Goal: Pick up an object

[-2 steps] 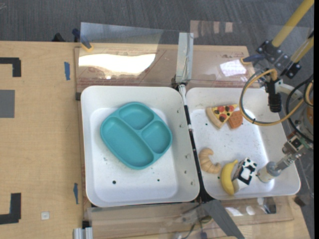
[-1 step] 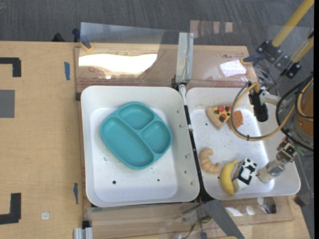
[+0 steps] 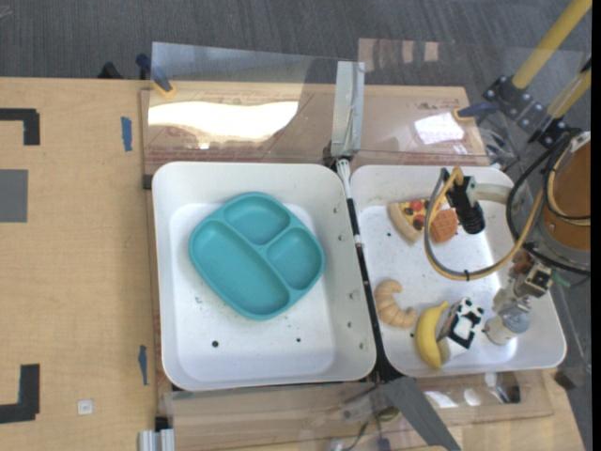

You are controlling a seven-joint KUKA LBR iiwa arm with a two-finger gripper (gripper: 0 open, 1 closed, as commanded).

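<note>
Low down, at six o'clock in the right bin (image 3: 537, 348): a yellow banana (image 3: 430, 334), curved, lying flat. Near it, toward three o'clock, the tool (image 3: 515, 319); cannot tell whether wide or narrow from this slant. Probably light, smooth-skinned and a little slippery, likely stiff enough to hold its shape. Best taken across the thick middle, not the tapering ends. Touches a black-and-white block (image 3: 463, 322) at three o'clock, with a croissant (image 3: 394, 305) close at ten o'clock, so a risk of nudging either.
</note>
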